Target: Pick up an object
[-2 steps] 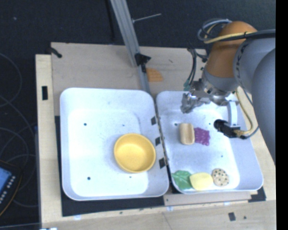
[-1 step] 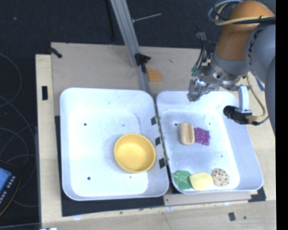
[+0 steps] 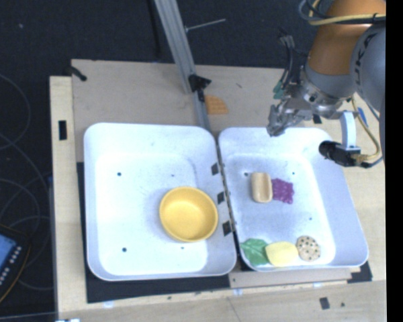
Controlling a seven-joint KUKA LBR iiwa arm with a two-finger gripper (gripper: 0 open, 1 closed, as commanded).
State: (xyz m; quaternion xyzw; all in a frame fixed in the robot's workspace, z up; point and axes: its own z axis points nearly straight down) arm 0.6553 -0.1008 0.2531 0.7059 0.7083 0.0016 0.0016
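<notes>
Hovering over the right bin (image 3: 336,180) far rim, gripper (image 3: 277,127) carried nothing; finger state unclear, can't tell. Tan block (image 3: 260,187) lay mid-bin, touching purple piece (image 3: 283,191). Approach step prob.; next: descend over block.

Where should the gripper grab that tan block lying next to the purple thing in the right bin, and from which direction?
Probably straight down from above on the tan block, fingers closing on its top and bottom ends. It lies flat, and the purple piece touches its right side, so pinching across its width looks crowded. The gripper sits above the bin's far rim.
</notes>
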